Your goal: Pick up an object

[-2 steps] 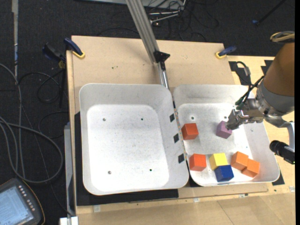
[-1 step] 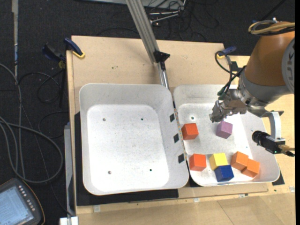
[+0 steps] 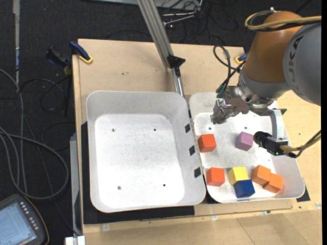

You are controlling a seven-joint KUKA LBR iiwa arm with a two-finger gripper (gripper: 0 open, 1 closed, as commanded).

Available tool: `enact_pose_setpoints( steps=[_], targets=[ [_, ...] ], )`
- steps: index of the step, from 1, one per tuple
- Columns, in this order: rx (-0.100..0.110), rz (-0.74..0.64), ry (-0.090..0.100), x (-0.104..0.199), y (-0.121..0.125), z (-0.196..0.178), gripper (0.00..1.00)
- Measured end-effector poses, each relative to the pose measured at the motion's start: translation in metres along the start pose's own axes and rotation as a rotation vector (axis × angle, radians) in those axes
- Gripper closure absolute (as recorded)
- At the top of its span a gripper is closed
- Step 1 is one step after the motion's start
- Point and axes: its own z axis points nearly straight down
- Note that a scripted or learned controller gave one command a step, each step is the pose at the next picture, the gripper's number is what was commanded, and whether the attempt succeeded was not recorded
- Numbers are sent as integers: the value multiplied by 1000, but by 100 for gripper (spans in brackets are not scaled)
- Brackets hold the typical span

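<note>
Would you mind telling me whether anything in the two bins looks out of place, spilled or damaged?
Nothing stands out. The blocks all lie inside the right bin: an orange block, a purple block, and a loose cluster near the front with a yellow block touching a blue block. The gripper is above that bin's back part.

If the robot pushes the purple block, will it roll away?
Probably not. The purple block looks like a cube with flat faces, so it should slide, not roll. It seems stiff, likely light. It sits apart from the others, so the gripper has room.
</note>
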Motion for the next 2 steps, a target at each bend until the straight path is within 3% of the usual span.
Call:
enact_pose_setpoints(
  steps=[2],
  targets=[
    [0, 1, 0, 104, 37, 0, 100]
  ],
)
